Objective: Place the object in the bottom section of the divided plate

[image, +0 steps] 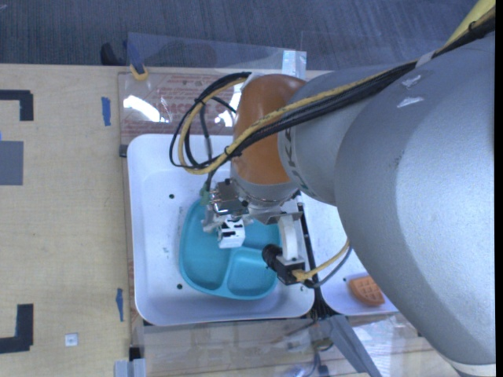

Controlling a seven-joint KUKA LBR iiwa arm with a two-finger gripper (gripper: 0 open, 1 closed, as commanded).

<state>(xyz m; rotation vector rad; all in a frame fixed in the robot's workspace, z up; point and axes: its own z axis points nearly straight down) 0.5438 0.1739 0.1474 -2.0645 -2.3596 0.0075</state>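
Observation:
A blue divided plate lies in the left white bin, partly covered by the arm. The gripper hangs over the plate's upper middle, its metal and white parts just above the blue surface. An orange-brown textured object lies in the right bin, at the lower right, apart from the gripper. The arm's grey body and orange band hide most of the right bin and the plate's right part.
Yellow and black cables loop off the wrist above the left bin. A black bracket hangs by the plate's right rim. The wooden bench stretches to the left, with blue tape marks and black corner marks.

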